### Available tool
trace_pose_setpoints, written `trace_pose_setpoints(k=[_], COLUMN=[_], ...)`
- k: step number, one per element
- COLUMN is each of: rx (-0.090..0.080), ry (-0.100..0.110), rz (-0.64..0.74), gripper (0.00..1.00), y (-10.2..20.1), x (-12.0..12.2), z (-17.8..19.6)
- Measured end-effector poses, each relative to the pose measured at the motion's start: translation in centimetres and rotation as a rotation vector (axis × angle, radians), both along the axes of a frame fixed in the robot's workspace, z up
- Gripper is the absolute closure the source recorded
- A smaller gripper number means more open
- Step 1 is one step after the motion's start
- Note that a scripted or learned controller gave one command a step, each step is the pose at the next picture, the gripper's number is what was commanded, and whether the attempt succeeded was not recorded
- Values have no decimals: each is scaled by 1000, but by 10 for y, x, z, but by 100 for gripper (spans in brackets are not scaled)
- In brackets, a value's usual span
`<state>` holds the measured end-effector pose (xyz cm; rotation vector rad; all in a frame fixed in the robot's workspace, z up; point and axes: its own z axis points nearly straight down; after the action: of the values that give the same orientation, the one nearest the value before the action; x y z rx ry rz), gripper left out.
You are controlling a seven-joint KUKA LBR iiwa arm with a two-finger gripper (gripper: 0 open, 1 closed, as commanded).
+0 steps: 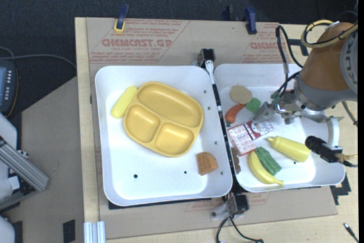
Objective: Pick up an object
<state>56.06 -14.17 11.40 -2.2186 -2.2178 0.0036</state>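
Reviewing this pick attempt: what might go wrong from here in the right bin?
The gripper sits low over a tight cluster: the red-and-white packet, a green piece and an orange-red piece lie close together, so it may nudge or snag the wrong one. The flat packet may also slip away.

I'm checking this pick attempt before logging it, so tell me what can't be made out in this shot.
- Gripper, camera view: too small and cluttered to tell how the jaws stand or whether anything sits between them.
- Red-and-white packet: print too small to read.
- Right bin: its far right side is covered by the arm.
- Green toy: partly hidden by the gripper, so its kind is unclear.
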Motion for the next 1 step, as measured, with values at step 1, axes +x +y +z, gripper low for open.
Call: trace_pose_setpoints(k=[1], rx=[2], ry=[-7], rz=[1], gripper=[0], y=[1], x=[3], z=[-26])
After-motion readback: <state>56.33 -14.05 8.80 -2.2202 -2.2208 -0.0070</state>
